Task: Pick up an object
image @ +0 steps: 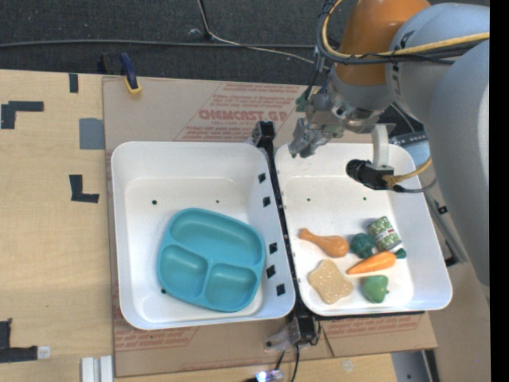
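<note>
My gripper (304, 145) hangs above the far left corner of the right bin (342, 189), close to the black divider. Nothing shows in it. The toy food lies in a cluster at the near right of that bin: an orange drumstick (324, 243), a slice of bread (330, 282), a carrot (371, 263), a green pepper (375, 288), a dark green vegetable (363, 245) and a small green can (384, 231). All of it lies well in front of the gripper, apart from it.
A blue divided plate (211, 259) rests in the left bin (135, 173). A black divider (272, 205) runs between the bins. The arm's grey body (445, 94) and a black fitting with cable (367, 172) hang over the right bin's far right.
</note>
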`<state>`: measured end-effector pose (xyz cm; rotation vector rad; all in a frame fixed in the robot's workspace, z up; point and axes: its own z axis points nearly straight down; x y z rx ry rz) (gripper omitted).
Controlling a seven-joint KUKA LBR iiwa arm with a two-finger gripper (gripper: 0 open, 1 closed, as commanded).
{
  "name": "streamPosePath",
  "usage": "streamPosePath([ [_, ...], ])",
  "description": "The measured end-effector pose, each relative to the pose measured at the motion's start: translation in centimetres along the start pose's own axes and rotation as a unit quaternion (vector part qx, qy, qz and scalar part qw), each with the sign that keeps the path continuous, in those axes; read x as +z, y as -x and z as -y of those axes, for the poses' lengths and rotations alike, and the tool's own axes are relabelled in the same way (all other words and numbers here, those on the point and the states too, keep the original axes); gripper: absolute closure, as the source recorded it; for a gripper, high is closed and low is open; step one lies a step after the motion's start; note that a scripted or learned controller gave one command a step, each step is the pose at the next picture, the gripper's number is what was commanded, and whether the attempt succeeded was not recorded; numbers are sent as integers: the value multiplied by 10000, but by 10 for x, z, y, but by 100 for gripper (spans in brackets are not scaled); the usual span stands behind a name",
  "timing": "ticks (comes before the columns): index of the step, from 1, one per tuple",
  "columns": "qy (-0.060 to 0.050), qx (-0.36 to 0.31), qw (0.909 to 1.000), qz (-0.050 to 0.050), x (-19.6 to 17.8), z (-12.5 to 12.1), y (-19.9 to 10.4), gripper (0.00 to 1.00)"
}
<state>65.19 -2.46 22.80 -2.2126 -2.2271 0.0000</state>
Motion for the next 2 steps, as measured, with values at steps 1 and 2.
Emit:
streamPosePath([
  [1,-6,4,10000,7,12,1,-57,100],
  [2,-1,0,10000,7,18,-3,-113,100],
])
